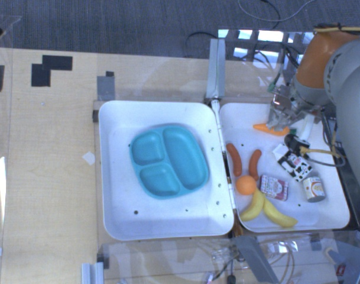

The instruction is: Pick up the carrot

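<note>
The gripper (280,122) is seen lowered over the back of the right bin (339,218), directly above the carrot (267,128); whether the carrot is clamped cannot be told. Far to its left, a blue divided plate (168,161) is found in the left bin (117,218). Nearer, below and left of it, two sausages (233,158), an orange (246,185) and a banana (268,210) are laid. Below it, a small can (313,189) is placed.
</note>
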{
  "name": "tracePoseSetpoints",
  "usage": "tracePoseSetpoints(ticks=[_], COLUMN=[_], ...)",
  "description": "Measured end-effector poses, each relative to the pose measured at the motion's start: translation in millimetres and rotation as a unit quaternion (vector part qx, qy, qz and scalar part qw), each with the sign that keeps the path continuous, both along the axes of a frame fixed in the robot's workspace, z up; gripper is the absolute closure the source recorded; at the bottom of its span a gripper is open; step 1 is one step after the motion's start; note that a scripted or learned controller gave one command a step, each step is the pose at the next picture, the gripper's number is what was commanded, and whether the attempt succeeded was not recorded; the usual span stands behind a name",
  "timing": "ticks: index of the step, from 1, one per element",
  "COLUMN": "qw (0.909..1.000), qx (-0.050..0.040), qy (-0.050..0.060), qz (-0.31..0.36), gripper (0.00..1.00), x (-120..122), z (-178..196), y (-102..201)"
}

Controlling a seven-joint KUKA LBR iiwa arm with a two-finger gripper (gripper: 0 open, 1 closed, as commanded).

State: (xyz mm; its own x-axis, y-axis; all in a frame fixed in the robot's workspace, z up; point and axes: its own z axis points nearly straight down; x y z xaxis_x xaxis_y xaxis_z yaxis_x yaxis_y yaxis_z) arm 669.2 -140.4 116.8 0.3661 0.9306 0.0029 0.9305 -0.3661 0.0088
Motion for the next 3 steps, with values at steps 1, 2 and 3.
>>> tracePoseSetpoints(ticks=[1,2,3], qw=[1.0,0.9996,0.9996], qx=[0.0,-0.0004,-0.0002], qy=[0.0,0.001,-0.002], qz=[0.0,0.027,0.028], gripper=[0.0,0.0,1.0], x=[-0.1,-22.6,-19.8], z=[-0.2,-29.6,-16.3], y=[0.1,-25.4,-24.1])
